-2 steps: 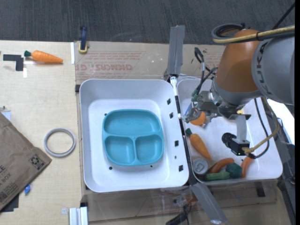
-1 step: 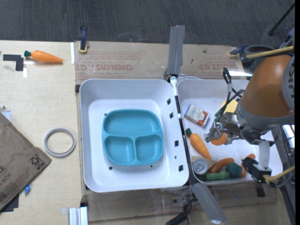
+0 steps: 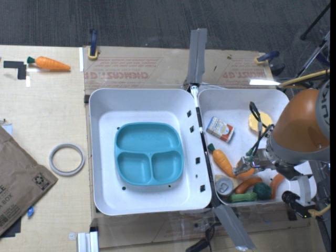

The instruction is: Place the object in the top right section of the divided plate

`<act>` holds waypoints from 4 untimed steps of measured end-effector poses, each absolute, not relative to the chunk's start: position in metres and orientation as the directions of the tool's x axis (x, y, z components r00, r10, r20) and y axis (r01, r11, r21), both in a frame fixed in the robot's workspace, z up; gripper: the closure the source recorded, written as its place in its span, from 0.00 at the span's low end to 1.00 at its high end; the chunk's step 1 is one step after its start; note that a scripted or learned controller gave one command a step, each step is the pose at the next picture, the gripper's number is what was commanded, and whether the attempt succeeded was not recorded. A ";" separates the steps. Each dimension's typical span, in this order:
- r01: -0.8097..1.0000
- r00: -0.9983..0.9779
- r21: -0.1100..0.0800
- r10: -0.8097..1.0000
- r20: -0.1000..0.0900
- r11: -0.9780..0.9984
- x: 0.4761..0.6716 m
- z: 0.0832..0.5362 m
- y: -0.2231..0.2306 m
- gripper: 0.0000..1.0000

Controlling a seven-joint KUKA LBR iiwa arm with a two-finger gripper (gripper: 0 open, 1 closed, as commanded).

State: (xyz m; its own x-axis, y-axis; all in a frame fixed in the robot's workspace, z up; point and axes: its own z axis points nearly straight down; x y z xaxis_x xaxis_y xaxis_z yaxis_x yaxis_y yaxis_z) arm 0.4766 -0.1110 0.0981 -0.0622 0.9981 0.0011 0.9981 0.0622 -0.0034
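End effector (image 3: 245,166) sat low right over the toy pile; grip state I couldn't tell. Likely target, orange plastic carrot (image 3: 222,161), lay beside it: light, stiff, slick, best pinched mid-body. Teal divided plate (image 3: 149,154) waited centre.

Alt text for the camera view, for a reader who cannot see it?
A grey-and-orange arm reaches into the right bin, its gripper low among toy food: a carrot, a small box, a can. The left bin holds a blue divided plate with nothing in its sections.
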 end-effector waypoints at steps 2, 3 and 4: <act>0.998 -0.055 -0.008 0.998 0.002 0.055 0.476 0.114 -0.112 1.00; 0.947 -0.322 0.000 0.947 0.000 0.322 0.478 0.136 -0.099 1.00; 0.933 -0.359 -0.001 0.933 0.001 0.359 0.477 0.091 -0.142 1.00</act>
